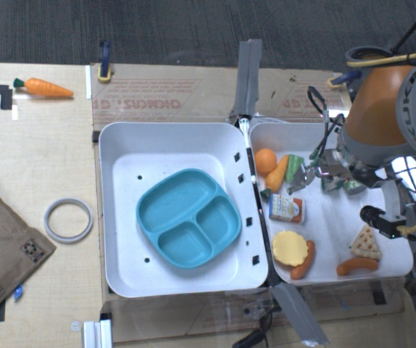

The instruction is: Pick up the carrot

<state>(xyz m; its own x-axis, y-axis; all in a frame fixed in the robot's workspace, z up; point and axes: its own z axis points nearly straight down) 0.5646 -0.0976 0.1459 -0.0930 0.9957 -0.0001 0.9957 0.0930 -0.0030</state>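
The gripper (304,177), fingers spread, hangs in the right bin (400,263) just beside the carrot (277,174) and orange (265,159).

Mirrored "CHEMC…" print on the cardboard sheet (166,93); "BOX" on the brown carton (1,256)

This is a robot lab or test workshop. A grey and orange arm (382,107) reaches over two white bins (114,216) taped to flattened cardboard (164,93) on a plywood bench (34,158). Toy food (291,249), a tape roll (68,220) and loose cables (411,172) lie about, with dark carpet (157,13) beyond.
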